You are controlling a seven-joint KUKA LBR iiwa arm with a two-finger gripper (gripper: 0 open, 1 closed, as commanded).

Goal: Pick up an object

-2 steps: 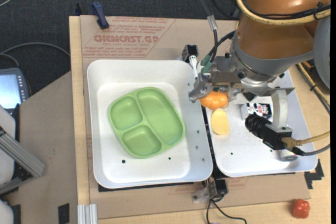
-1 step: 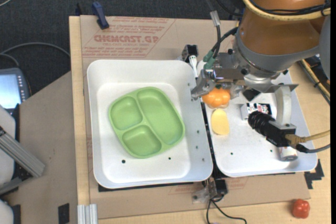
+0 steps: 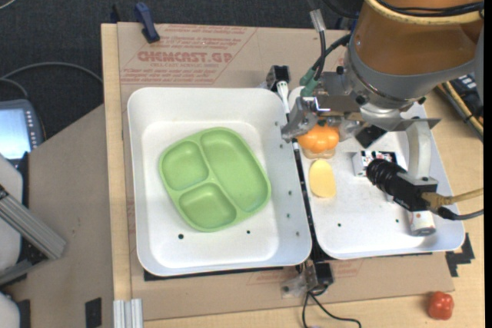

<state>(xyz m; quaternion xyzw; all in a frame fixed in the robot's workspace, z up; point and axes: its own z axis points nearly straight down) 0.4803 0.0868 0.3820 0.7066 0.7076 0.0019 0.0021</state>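
Gripper (image 3: 309,125) hung right over the orange toy fruit (image 3: 320,140), at the left wall of the right bin (image 3: 369,230); couldn't tell if it was open or closed. Fruit looked light, round and probably slick, so I'd pinch across its middle. Pale yellow piece (image 3: 322,179) lay just beside it, and the bin wall crowded one side.
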